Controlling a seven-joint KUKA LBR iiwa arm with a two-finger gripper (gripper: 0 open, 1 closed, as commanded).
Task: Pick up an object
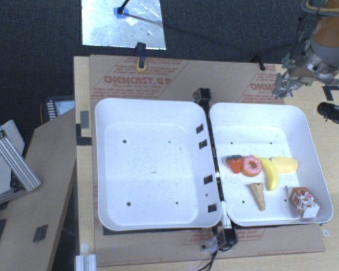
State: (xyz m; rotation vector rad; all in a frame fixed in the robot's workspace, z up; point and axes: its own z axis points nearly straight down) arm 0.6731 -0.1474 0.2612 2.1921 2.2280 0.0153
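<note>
Objects for picking: a cluster in the right bin (305,123), toward its near half. Pink-iced doughnut (251,166) at the centre, touching a small red-orange piece (234,163) on its left and a banana (269,174) on its right. Banana's long axis running roughly front to back across the bin floor, upper end just beside a pale yellow lemon-like fruit (285,164). Ice-cream cone (258,196) below the doughnut, tip toward the near wall, apart from the rest. Small red-and-white box (303,202) alone in the near right corner, close against the wall. Left bin (104,151) noted alongside, joined at the central divider. Gripper (283,87) raised above the far right corner of the right bin, over the cardboard just behind the rim, pointing down. Width of opening: cannot tell at this size and blur. Nothing seen held. Key relation: whole cluster lying nearer the camera than the tool and slightly to its left in the view, well apart from it. Judgement: task not yet begun; travel forward over the rim and a descent required; box and cone best isolated, doughnut group crowded, hence risk of a nudge or double contact
</note>
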